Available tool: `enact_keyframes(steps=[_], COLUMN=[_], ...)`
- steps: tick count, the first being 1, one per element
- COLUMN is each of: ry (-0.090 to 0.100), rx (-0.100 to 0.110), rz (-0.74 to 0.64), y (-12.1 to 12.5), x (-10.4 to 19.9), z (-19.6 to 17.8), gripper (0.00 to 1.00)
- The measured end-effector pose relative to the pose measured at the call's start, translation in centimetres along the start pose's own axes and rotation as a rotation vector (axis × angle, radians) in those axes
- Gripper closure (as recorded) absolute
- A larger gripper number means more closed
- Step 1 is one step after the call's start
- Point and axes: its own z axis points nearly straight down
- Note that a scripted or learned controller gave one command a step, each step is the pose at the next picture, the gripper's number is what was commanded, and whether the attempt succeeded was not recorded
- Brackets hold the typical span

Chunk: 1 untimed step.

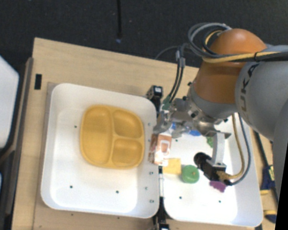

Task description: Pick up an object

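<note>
Claw [162, 142] low over the right bin [237, 208], at the bin's nine o'clock edge; whether it is open or closed cannot be told.

Item one, an orange-and-white packet [160, 149], sits directly at the claw's tip, at nine o'clock in the right bin, contact unclear. Item two, yellow block [173, 165], just beside the packet toward five o'clock. Item three, green round object [190, 174], at three o'clock of the block. Item four, purple piece [218, 185], further toward three o'clock. Item five, yellow divided plate [112, 136], centre of the left bin [58, 179], well apart from the claw.
</note>
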Motion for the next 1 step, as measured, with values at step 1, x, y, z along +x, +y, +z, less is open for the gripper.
enact_keyframes(steps=[1], ry=[-0.001], rx=[0.004], rz=[0.001], y=[-1.22], x=[5.18], z=[1.60], gripper=[1.00])
